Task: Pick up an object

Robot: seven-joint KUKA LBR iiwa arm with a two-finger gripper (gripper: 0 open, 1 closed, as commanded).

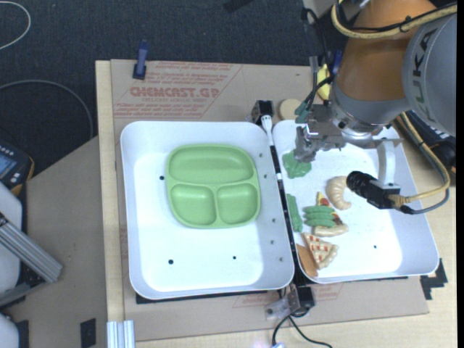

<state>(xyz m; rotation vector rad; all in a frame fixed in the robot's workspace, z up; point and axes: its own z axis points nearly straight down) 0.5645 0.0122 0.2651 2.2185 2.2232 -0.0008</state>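
My gripper (308, 148) hangs over the far left corner of the right bin (413, 256), under the grey and orange wrist. Directly below its tip lies a green leafy toy (296, 167), and I cannot tell whether the two touch. In the middle of the same bin are a tan croissant (338, 192), a green pea pod (317, 214), a yellowish bun-shaped piece (328, 230) and a pizza slice (321, 251). A thin green strip (293, 212) runs along the bin's left wall.
The left bin (141, 223) bears a green divided plate (214, 185). A black cylindrical part (368, 188) on a cable hangs off the arm beside the croissant. Yellow cables loop around the arm at the right. The bins rest on a cardboard sheet (174, 85).
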